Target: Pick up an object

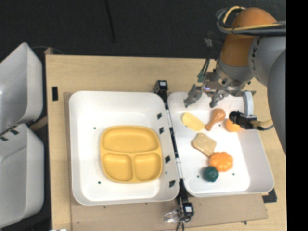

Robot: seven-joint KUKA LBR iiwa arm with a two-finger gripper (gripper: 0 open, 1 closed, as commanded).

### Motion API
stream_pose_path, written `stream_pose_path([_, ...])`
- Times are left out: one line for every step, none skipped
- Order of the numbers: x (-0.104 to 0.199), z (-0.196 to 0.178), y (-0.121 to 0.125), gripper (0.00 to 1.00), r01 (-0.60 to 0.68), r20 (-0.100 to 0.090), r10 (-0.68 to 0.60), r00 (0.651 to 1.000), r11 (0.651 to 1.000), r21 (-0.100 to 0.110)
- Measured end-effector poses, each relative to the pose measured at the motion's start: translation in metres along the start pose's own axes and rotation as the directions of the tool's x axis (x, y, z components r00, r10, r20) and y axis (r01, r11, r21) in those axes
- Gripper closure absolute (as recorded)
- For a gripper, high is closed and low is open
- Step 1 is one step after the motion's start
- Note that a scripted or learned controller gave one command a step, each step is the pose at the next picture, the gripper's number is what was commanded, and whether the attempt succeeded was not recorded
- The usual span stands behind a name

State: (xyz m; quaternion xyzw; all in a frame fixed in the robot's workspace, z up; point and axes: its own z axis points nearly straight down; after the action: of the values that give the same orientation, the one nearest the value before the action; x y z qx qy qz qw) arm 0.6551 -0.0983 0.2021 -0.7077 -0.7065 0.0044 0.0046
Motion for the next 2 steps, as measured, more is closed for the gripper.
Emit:
stream_pose_path([0.000, -0.009, 0.003, 0.00, 0.002, 0.000, -0.002, 1.000, 1.000, -0.014])
stream_pose_path([-0.011, 0.047, -0.001, 0.00, 0.000, 0.002, 0.000, 1.000, 1.000, -0.010])
